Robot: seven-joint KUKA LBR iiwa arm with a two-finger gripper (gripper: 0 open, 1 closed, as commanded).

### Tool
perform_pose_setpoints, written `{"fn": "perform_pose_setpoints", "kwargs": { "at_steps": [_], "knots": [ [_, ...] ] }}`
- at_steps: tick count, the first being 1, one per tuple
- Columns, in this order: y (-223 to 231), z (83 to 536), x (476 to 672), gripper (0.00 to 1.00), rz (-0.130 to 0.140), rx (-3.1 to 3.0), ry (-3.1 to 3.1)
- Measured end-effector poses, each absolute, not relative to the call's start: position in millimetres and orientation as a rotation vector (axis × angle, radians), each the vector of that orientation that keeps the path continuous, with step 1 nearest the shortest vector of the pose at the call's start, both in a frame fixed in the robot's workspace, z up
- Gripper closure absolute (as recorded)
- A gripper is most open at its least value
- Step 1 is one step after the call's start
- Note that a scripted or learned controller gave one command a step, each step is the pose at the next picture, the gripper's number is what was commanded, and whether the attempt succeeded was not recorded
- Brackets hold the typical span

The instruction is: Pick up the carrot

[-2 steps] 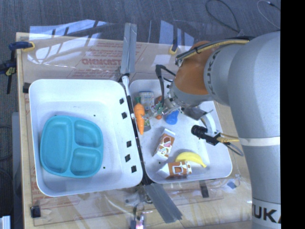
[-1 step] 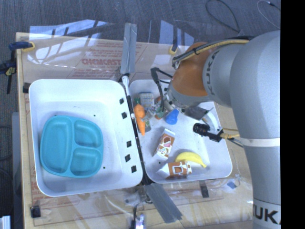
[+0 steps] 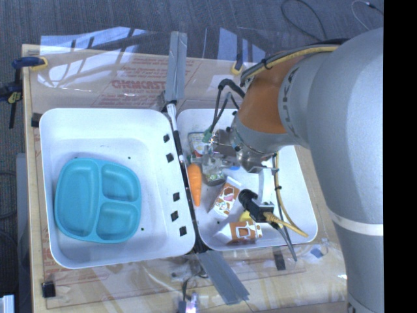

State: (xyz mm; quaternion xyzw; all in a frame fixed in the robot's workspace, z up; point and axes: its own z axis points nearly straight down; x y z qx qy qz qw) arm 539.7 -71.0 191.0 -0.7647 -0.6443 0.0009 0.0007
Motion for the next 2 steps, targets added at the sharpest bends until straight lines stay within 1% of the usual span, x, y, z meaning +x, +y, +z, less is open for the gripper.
{"fn": "perform_pose_setpoints", "kwargs": {
  "at_steps": [1,2],
  "knots": [
    [-89,190,476.5,1.0,0.003,-2.156,-2.281],
    [-34,197,477.3,1.0,0.003,-2.282,-2.159]
  ]
}}
